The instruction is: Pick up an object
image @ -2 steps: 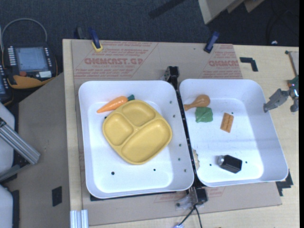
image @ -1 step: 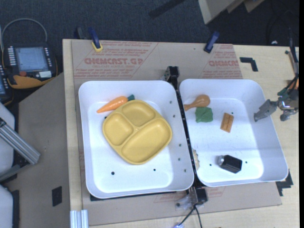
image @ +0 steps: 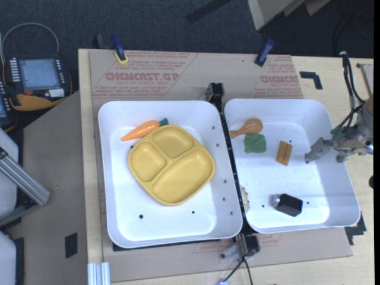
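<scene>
tool [image: 316, 153] at 3 o'clock over right bin [image: 332, 215] rim, can't tell if released or clenched, nothing seen between it. right bin holds wooden spoon [image: 247, 127], green piece [image: 256, 143], brown block [image: 284, 152] near 12, black block [image: 289, 204] at 6. left bin [image: 119, 195]: yellow divided plate [image: 171, 164] center, toy carrot [image: 140, 130] touching its 11 o'clock edge.

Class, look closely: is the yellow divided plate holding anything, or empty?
Empty: the yellow divided plate shows three bare compartments; the carrot lies beside it.
</scene>
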